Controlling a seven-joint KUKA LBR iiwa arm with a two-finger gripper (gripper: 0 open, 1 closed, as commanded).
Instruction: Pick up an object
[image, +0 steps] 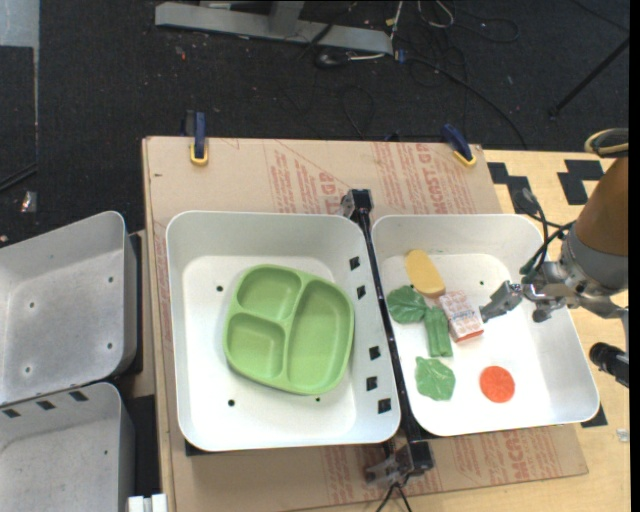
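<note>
Brown board bench (270, 170), clamped at the far edge. Bearing two white bins: left (190, 330), right (560, 360).

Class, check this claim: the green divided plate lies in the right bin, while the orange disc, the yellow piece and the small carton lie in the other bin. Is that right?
Not quite. The camera view shows the green divided plate in the left bin, not the right one. The orange disc, yellow piece and small carton lie in the other bin.

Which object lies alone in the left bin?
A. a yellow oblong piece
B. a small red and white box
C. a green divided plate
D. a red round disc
C: the green divided plate sits alone in the left bin, while the other small items lie in the right bin.
</note>
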